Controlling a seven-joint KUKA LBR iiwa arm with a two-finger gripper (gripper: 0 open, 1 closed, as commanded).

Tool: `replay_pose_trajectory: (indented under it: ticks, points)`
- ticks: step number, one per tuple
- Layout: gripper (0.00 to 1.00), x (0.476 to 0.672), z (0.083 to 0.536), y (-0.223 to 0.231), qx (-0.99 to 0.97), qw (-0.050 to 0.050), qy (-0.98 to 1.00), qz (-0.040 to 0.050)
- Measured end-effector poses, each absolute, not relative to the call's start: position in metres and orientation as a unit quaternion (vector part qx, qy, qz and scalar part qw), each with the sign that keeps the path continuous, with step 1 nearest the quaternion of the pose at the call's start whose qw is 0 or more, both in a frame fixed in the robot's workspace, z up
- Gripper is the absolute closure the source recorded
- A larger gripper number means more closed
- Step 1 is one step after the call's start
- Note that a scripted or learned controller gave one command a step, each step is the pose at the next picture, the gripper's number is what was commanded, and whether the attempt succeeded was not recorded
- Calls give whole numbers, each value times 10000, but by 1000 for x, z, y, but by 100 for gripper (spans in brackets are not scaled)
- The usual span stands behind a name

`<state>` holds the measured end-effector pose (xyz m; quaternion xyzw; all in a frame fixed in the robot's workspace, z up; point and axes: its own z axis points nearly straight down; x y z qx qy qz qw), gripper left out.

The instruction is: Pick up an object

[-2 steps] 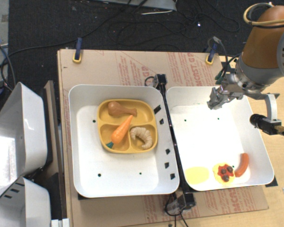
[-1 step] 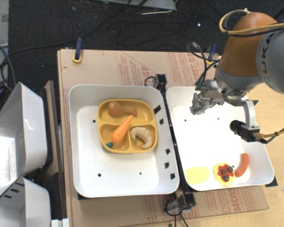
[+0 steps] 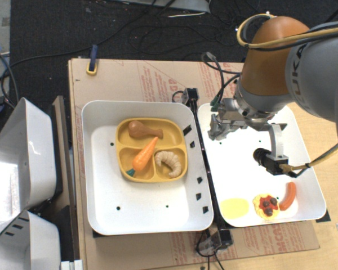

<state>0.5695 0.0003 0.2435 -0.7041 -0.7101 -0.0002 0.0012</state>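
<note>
Hand (image 3: 230, 124) hovers over the right bin's (image 3: 310, 151) upper left; whether it grips anything I cannot tell. Sausage (image 3: 288, 196), pizza slice (image 3: 266, 205) and yellow disc (image 3: 235, 208) lie near that bin's front edge. Left bin (image 3: 101, 207) holds a yellow tray (image 3: 124, 156), perhaps of toy food.

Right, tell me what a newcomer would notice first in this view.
The big grey arm with its orange band reaches in from the right, its gripper hanging over the right bin. In the left bin sits a yellow divided plate holding a toy drumstick, carrot and shrimp. Along the right bin's near edge lie a yellow disc, a small pizza and a sausage.
</note>
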Motion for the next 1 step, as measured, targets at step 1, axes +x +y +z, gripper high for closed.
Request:
replay_pose_trajectory:
  ticks: [1]
  points:
    - [100,567,248,56,-7041,2,-7101,-5]
